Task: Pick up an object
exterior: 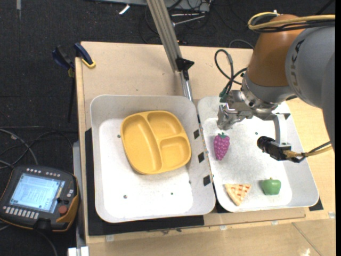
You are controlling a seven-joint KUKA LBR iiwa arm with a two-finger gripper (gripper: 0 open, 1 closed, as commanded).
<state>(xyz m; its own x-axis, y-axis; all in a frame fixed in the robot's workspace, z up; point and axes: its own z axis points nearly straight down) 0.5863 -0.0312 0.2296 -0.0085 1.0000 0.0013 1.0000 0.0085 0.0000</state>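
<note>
Gripper: hangs over the right bin's top left part, pointing down; from here I cannot tell its state, and nothing shows in its grasp.
Arm: grey with an orange band, reaching in from 3 o'clock.
Grapes: purple bunch just below the gripper, at its 6 o'clock, lying on the bin floor.
Pizza: slice at 6 o'clock of the grapes, near the bin's front edge.
Pepper: green, just at 3 o'clock of the pizza.
Right bin: white, holds all three toys.
Left bin: white, at 9 o'clock of the right bin, touching it.
Plate: yellow, divided, resting in the left bin's middle.
Pendant: lit screen, off the bench at 8 o'clock.
</note>
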